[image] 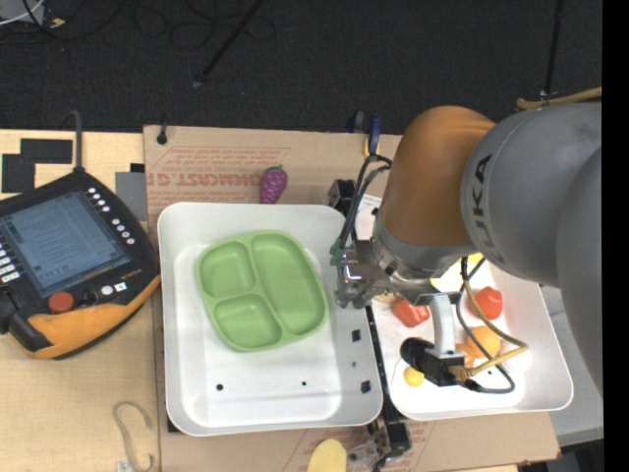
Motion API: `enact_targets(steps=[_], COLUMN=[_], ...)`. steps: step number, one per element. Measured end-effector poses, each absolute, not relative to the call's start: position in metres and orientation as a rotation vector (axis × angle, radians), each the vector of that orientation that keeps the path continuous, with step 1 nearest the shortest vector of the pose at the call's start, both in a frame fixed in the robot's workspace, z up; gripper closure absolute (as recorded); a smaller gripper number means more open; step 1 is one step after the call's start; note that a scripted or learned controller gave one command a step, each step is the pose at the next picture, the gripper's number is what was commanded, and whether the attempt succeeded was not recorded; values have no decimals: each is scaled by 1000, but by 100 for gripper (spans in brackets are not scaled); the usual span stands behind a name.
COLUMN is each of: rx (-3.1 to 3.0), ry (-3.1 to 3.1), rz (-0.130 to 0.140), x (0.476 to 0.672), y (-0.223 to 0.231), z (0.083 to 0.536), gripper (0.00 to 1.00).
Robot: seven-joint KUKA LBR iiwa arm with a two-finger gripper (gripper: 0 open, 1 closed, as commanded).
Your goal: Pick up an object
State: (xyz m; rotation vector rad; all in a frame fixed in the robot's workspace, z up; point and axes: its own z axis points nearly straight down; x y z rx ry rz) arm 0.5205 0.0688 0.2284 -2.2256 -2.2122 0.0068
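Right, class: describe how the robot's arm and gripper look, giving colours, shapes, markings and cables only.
The arm is bulky, rounded and grey, with dark lettering on its casing. An orange band wraps it above the wrist. Thin black cables loop beside that band down to the small, metallic grey gripper.

Robotics lab. Evidence: large grey-and-orange industrial arm [531,195] over a cardboard-covered surface [79,401]; handheld control pendant [69,249] with screen at left; loose cables [236,18] on the dark floor [413,57] behind.
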Motion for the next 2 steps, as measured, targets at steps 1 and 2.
enact_targets(steps=[1, 2], rx=[-2220, -2220], ry=[-2219, -2218], rz=[3, 6], x=[528, 525], y=[78, 69], z=[236, 234], gripper=[100, 100])
